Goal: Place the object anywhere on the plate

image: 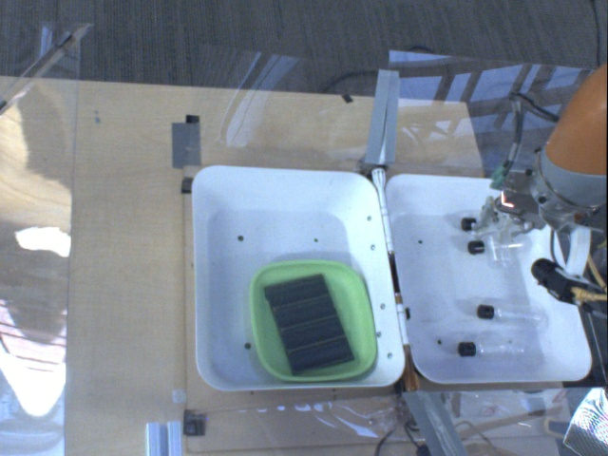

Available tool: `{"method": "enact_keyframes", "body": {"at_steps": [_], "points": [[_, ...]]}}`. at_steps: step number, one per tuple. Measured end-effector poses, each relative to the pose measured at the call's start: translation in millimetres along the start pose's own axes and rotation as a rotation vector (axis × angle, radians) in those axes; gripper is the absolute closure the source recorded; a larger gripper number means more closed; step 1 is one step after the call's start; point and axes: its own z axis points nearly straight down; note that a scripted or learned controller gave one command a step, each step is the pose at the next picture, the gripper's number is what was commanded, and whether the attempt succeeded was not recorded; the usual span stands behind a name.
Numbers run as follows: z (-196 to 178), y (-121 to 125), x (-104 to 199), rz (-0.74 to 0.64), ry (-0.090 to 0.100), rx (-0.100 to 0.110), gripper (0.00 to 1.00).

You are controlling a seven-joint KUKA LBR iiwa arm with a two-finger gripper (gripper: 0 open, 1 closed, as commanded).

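Note:
A square lime-green plate (263, 291) sits in the front part of the left bin (218, 255). A black ridged rectangular object (306, 323) lies flat on the plate, slightly turned, covering most of its middle. My gripper (503, 224) hangs over the upper right part of the right bin (427, 207), far from the plate, below the arm's orange band (581, 131). I see nothing held at the gripper.
Several small clear vials with black caps lie in the right bin, such as one vial (468, 223) beside the gripper and another vial (466, 349) near the front. A grey divider bar (384, 122) stands behind the two bins.

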Motion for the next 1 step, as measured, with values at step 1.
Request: {"method": "enact_keyframes", "body": {"at_steps": [1], "points": [[50.8,-60.3,31.0,-0.043,0.001,0.005,1.00]]}}
